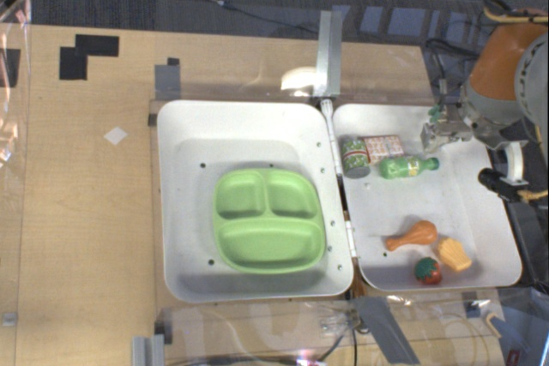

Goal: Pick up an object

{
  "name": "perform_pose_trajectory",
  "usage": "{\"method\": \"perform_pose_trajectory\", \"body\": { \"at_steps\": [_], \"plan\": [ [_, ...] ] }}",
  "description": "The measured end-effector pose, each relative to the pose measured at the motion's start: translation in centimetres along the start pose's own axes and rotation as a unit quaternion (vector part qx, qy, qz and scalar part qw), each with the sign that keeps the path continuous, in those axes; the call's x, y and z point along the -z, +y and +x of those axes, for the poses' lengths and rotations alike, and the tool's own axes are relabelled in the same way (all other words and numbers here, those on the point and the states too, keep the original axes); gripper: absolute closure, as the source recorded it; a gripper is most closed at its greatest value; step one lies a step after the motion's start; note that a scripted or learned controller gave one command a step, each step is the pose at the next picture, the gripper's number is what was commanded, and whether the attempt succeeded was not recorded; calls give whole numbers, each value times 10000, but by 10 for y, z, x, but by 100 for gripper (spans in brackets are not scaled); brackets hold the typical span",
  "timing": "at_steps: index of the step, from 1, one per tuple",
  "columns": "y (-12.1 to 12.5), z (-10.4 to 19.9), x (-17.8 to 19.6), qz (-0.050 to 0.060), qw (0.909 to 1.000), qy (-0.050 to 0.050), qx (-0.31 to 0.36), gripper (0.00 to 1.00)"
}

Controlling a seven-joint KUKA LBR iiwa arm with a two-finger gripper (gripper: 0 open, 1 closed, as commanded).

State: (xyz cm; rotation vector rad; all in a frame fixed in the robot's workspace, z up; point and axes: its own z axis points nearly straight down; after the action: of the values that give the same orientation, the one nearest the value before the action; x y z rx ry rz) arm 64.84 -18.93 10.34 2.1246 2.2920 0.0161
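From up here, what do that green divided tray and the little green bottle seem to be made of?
The green divided tray looks like moulded plastic with a matte finish: one even colour, soft rounded compartment edges. The green bottle seems to be clear-tinted plastic, glossy, with light glinting along its side, though glass can't be ruled out.

Grey arm (515, 90), orange band, pale metal wrist parts.

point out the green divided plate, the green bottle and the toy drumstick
green divided plate (268, 220), camera view, ridge between its compartments
green bottle (403, 168), camera view, middle of its body
toy drumstick (419, 233), camera view, its fat end
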Motion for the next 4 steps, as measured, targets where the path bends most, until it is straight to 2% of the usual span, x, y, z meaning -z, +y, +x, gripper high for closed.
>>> {"method": "perform_pose_trajectory", "body": {
  "at_steps": [1,2,3,4],
  "plan": [
    [0,0,0,1,10000,1,3,0],
    [-17,71,-12,35,10000,-10,73,0],
    [-58,59,-10,17,10000,8,-32,0],
    [-54,61,3,-25,10000,11,-22,100]
  ]
}}
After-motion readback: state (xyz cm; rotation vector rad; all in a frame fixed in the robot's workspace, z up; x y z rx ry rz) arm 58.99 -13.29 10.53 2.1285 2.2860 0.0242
